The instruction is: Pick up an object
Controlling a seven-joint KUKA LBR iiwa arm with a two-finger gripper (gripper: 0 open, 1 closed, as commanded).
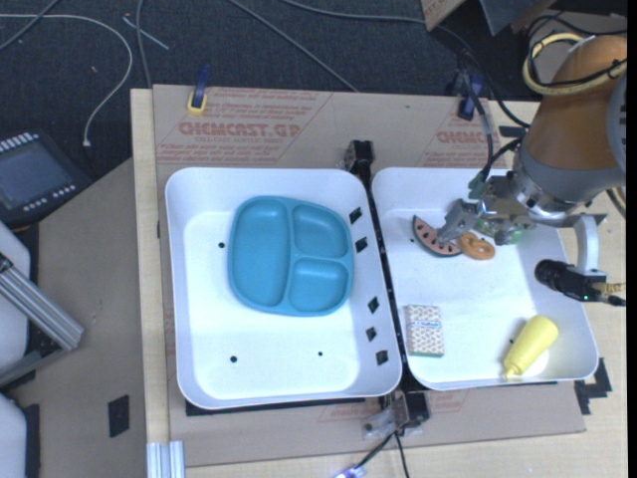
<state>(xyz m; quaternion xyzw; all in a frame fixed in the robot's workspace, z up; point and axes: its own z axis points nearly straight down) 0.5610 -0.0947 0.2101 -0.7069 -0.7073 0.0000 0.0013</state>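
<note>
Red print on the cardboard sheet (pixel 299 118) under the bins reads roughly "CHEMCAST GP" at the left, and a second, paler print near the right bin is too faint to read. The left bin (pixel 199 297) holds a blue divided plate (pixel 292 255) with three compartments. In the right bin (pixel 478 297), a small patterned box (pixel 425 329) lies near the front left corner; its printing is too small to make out. A yellow bottle-shaped toy (pixel 529 346) lies tilted by the front right corner. Near the back, a brown toothed slice (pixel 434 238) and an orange ring (pixel 479 249) lie just beside each other. The gripper (pixel 476 217) hangs right over these two, its metal parts overlapping them, so I cannot tell how the jaws stand or whether anything sits between them. The arm (pixel 577 118) is cut off at the right edge of the view. A black cylindrical part (pixel 565 279) juts over the bin's right rim.
</note>
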